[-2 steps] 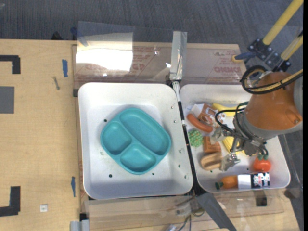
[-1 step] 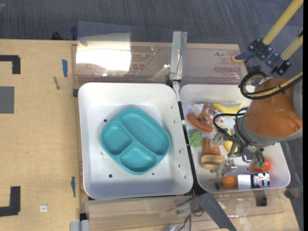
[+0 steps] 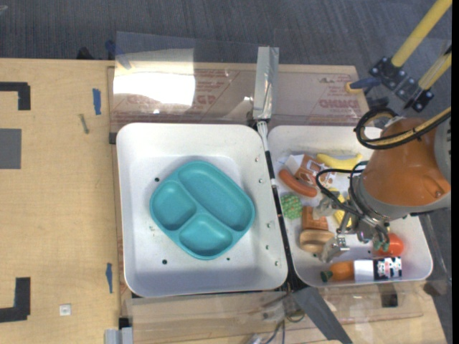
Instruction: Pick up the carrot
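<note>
The carrot (image 3: 340, 270), orange with a small green top at its left end, lies along the front wall of the right bin (image 3: 423, 264). My gripper (image 3: 343, 239) hangs low in that bin, just behind and above the carrot, below the arm's orange band (image 3: 401, 170). Nothing can be seen held in it. The wrist hides part of the bin's middle.
The right bin also holds a white and black item (image 3: 378, 269) against the carrot's right end, a red piece (image 3: 391, 246), a hot dog (image 3: 297, 183), a banana (image 3: 337, 161), a green piece (image 3: 290, 205) and brown bread pieces (image 3: 313, 229). A teal divided plate (image 3: 202, 208) sits in the left bin (image 3: 136, 156).
</note>
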Available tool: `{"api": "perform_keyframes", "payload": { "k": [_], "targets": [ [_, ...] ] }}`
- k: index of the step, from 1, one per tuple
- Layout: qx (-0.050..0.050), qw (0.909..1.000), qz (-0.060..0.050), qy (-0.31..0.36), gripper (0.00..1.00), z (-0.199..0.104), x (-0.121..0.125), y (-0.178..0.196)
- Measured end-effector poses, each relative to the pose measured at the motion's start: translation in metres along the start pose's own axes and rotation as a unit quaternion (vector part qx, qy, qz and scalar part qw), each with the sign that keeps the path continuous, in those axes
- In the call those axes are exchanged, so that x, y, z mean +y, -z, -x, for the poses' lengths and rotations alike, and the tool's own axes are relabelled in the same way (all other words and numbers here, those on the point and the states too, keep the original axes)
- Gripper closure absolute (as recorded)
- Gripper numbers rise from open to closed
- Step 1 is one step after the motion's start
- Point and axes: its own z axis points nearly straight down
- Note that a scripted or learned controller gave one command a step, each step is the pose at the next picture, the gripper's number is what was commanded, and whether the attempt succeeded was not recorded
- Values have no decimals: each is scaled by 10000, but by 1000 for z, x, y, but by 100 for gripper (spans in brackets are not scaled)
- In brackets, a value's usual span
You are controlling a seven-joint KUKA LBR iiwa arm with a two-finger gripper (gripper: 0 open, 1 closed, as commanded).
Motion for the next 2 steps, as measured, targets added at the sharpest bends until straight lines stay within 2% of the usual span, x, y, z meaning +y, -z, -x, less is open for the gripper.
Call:
{"api": "perform_keyframes", "payload": {
  "k": [1,2],
  "targets": [
    [-26,9964,20,-847,0,-7,3,0],
    [-8,9974,-3,-727,0,46,-34,-1]
  ]
}}
